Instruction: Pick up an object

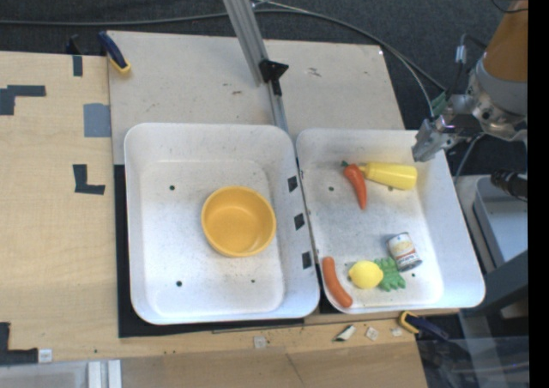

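Bench with two white bins, arm at right bin's (459, 232) far right edge.
Camera view: gripper (426, 144) hovers over the rim, nothing held; can't tell if fingers are apart or together. Nearest target, yellow bottle (390, 175), lies on its side just beside an orange carrot (357, 186). Judgement: come down centred on bottle body, across its narrow width, clear of carrot and bin wall. Left bin (154, 206) holds yellow bowl (238, 221).

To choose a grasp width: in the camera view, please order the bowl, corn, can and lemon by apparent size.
1. Bowl, clearly largest.
2. Corn.
3. Can and lemon look alike; I cannot rank them.
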